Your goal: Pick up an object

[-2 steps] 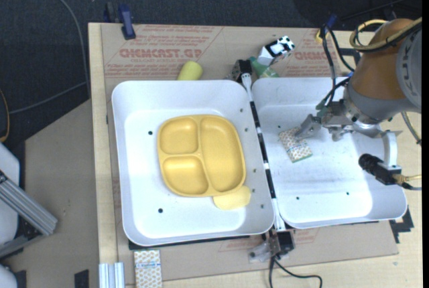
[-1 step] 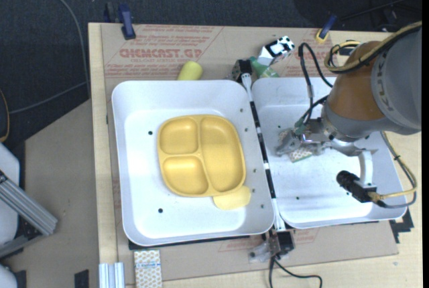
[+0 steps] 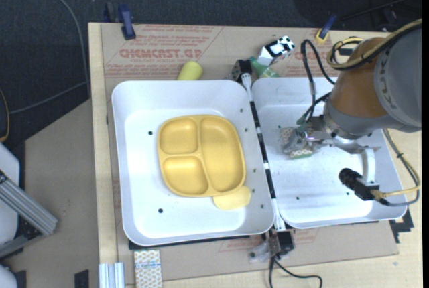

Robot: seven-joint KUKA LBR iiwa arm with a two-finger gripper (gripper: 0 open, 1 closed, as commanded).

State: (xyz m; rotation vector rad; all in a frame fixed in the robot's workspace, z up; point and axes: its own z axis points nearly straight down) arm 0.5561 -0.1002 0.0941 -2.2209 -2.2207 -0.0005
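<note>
1. The gripper (image 3: 299,140) is seen low in the right bin (image 3: 322,203), at about nine o'clock from the orange-banded wrist (image 3: 355,89).
2. A small mottled object (image 3: 295,146) lies on the bin floor right at the gripper tip, toward the bin's nine o'clock side; contact cannot be confirmed.
3. Whether the gripper is open, closed or gripping anything cannot be told, as the tip is blurred and partly hidden.
4. For a sound pick, the gripper is best centred over the object before any closing, judging by how near the divider it lies.
5. A straight vertical lift is advised, so the object is not dragged toward the left bin (image 3: 134,146), where a yellow divided plate (image 3: 201,154) rests.
</note>
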